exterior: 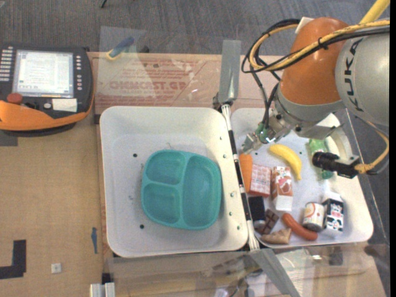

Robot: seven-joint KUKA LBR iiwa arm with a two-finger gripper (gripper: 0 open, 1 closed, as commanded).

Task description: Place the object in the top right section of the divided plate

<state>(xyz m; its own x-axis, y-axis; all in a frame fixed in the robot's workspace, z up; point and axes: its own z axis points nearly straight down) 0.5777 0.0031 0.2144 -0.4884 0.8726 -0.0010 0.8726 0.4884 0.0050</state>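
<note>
While my pincer (260, 138) hovers by the banana (288, 159), grip state unclear, I judge picking pending; next, carry to the teal plate (182, 189).

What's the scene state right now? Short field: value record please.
left bin: holds teal divided plate, nothing on it
right bin: toy foods, including banana, hot dog, small cartons
gripper: over right bin's upper left, beside banana; nothing seen held
arm: over right bin
pendant: on bench, left of bins
</note>
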